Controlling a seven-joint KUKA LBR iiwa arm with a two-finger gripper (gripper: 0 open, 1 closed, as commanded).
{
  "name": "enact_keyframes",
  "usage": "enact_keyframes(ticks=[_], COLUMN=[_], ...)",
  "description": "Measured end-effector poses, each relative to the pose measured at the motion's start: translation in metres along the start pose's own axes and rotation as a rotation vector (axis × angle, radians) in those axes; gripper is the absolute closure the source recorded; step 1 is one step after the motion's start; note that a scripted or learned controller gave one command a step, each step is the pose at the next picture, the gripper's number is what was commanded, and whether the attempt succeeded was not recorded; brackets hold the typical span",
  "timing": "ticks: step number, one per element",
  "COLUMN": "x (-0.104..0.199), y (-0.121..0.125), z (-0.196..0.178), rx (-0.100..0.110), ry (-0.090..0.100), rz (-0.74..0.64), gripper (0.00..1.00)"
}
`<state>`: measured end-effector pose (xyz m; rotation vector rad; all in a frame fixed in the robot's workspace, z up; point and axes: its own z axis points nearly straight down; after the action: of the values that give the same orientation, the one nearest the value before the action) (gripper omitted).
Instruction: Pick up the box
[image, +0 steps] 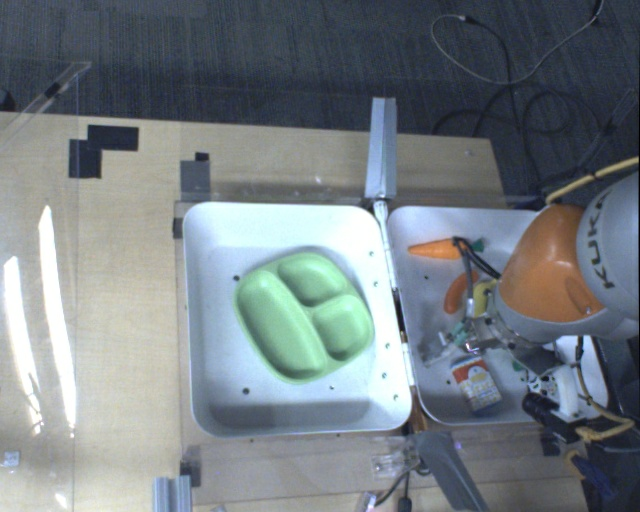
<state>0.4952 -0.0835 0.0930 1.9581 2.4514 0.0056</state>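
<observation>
Left bin (200, 330): shallow, white, bearing one green divided tray (303, 316) of three compartments, set near the bin's middle and turned at a slant. It looks like a receiving dish, though nothing lies in it.

Divider: a grey metal post (381, 150) rises from the far edge where the two bins meet.

Right bin (405, 290): shallow, white, holding the loose goods. An orange carrot (435, 249) lies along the far edge near the bin's far-left corner. A second small orange piece (456, 292) lies just beside the arm's cabling, partly hidden. The box (477, 385), small, with a red-and-white face and a blue end, lies flat near the bin's near edge, clear of the other items and so open to a grasp from above.

Gripper (468, 335): hangs low in the right bin, just beyond the box's far end and above it, likely positioned for a descent. Whether the jaws are spread or pressed together cannot be told; nothing is seen between them.

Arm (555, 270): orange band and grey housing overhang the bin's right side.
</observation>
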Motion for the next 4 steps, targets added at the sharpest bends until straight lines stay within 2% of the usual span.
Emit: enact_keyframes(ticks=[1,2,3,4], x=[-0.011,-0.022,-0.009,-0.009], y=[0.076,0.007,-0.006,-0.003], z=[-0.093,-0.044,0.004,-0.009], rx=[-0.003,0.0,-0.007,-0.016], ry=[-0.002,0.0,-0.004,-0.007], rz=[-0.118,-0.388,-0.275,-0.277], gripper=[0.0,0.0,0.0,1.0])
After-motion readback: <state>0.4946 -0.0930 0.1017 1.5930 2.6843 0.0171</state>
